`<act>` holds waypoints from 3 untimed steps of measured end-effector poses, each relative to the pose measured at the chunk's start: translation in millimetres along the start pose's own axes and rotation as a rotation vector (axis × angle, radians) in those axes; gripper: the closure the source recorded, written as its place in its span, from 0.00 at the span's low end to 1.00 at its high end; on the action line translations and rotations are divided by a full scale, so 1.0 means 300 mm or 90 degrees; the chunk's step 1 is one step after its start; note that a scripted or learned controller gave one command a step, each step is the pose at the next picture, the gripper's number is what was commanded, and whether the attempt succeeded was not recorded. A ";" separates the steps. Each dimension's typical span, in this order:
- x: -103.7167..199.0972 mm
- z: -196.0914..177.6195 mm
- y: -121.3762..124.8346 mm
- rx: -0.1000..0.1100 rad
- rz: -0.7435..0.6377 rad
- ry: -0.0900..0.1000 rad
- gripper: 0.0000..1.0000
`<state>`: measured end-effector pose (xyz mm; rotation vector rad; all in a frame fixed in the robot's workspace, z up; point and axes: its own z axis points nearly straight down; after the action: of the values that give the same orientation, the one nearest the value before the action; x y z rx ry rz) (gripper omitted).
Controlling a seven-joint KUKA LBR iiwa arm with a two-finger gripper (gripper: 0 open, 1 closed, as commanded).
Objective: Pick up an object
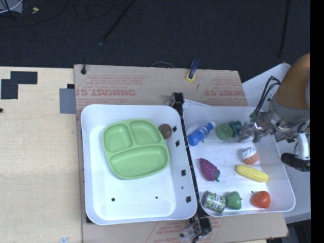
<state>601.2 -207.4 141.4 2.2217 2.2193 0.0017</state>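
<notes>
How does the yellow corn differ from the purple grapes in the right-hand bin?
The corn is yellow, long and slim, lying almost crosswise; the grapes are purple with a green tip, plumper and angled more along the bin. The corn sits nearer the arm's side, the grapes nearer the divider. Both are toy foods lying flat in the right bin, untouched.

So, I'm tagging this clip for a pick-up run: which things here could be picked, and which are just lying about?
Candidates to pick, in the right bin:
blue bottle, green fruit, cupcake, grapes, corn, can, green pepper, tomato.

Lying about:
green plate and brown ball in the left bin, yellow clip.
</notes>
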 end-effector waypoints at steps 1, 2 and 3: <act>0.018 -0.157 -0.019 0.000 0.000 0.000 1.00; 0.014 -0.296 -0.018 -0.001 -0.001 0.000 1.00; 0.166 -0.281 -0.052 0.003 -0.002 0.002 1.00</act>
<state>585.6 -157.4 225.8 2.2221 2.2268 -0.0016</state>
